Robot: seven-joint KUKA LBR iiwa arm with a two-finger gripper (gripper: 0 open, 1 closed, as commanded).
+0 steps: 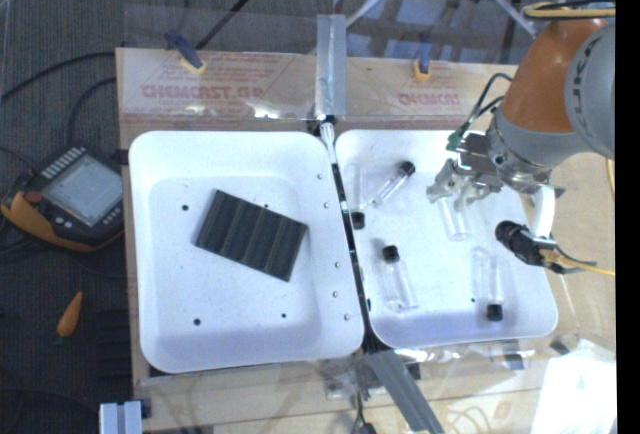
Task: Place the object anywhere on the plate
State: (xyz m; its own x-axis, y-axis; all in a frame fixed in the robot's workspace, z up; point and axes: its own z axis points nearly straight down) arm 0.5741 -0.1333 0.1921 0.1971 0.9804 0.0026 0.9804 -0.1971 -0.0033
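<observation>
Pincer [458, 194] hovered low over the right bin [420, 322], fingers spread around an upright clear vial [456, 217]; the ridged dark plate [250, 234] lay in the left bin [160, 322].

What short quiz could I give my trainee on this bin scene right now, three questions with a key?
1. True or false: the dark ribbed plate lies in the right bin.
2. How many clear vials with black caps lie apart from the gripper in that bin? A) one B) three C) five
3. Fill in: the gripper hangs over the ___ bin.

Key: 1. False, it lies in the left bin. 2. B: one near the divider, one at the middle, one at the right. 3. Right.
</observation>
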